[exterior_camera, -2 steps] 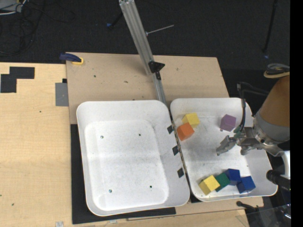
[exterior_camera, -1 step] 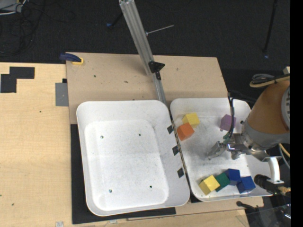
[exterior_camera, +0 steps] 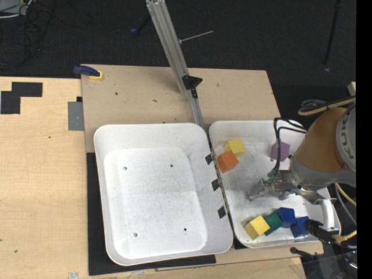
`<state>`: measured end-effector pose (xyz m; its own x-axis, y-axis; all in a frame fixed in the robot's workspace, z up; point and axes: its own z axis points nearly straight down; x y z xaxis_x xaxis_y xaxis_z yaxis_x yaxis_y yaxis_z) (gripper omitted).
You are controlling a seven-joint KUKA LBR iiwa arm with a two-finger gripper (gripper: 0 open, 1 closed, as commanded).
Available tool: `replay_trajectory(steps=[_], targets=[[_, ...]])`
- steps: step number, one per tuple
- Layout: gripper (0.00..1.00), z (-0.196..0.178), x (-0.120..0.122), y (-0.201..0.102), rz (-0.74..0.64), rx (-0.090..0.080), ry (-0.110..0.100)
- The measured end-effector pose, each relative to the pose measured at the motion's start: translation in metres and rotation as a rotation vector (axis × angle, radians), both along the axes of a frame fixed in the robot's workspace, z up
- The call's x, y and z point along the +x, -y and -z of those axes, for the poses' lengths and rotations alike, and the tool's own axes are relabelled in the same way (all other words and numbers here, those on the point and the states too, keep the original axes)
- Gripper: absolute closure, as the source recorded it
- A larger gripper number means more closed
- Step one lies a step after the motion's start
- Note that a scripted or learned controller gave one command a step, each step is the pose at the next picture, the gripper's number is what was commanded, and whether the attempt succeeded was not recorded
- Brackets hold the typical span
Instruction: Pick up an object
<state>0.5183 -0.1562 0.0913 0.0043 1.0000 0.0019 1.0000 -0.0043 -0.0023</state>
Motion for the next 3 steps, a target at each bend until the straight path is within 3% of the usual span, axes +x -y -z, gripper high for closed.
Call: replay_trajectory(steps=[1,3], targets=[[1.0,-0.011,-0.001,0.001,0.008,0.001,-0.001],[1.0,-0.115,0.002,-0.005,-0.005,-0.002,0.005]])
